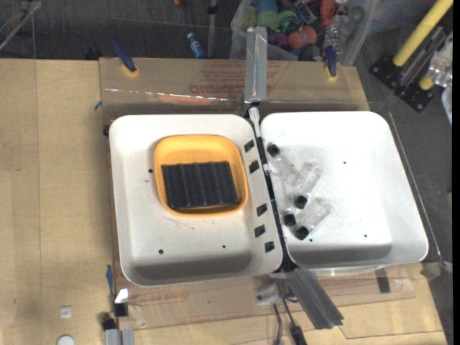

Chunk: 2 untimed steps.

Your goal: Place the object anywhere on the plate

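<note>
Wood of the bench (50, 192) lies nearest, and on it the two white bins sit touching along a black seam. The left bin (136, 254) holds an orange plate (164, 149), and a dark ribbed slab (200, 184) lies flat inside its rim, square to it and clear of the edge. If that slab is the object meant, the task looks already done. In the right bin (374, 192), close to the seam, a loose cluster of clear vials (303, 187) with black caps (300, 232) lies on its side, the pieces touching or nearly so. These look light, hard and slick, likely to roll or squirt out of a pinch; I would take one across its body near the cap, at the cluster's outer side. The slab looks stiff and light, best gripped across its short width. How the gripper stands, wide or narrow, I cannot tell. Farther off, beyond the bench, stands a clear tub of coloured toys (302, 9).
</note>
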Motion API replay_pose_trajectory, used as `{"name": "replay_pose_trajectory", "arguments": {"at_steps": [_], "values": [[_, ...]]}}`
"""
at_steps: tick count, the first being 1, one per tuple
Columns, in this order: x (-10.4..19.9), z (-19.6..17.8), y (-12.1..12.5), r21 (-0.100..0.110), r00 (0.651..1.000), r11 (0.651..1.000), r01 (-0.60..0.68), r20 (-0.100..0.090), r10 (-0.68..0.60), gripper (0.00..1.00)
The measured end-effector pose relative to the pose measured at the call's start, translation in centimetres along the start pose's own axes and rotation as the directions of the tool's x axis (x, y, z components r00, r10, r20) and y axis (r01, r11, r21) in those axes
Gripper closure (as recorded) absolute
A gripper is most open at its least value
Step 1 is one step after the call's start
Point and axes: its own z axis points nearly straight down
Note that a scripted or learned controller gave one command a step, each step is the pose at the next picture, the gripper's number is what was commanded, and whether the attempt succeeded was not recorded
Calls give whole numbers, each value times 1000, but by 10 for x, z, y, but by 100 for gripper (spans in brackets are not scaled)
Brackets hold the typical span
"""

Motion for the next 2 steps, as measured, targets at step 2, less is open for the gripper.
{"name": "replay_pose_trajectory", "arguments": {"at_steps": [2], "values": [[-3, 0, 1, -1, 768, 768, 640, 1, -640, 100]]}}
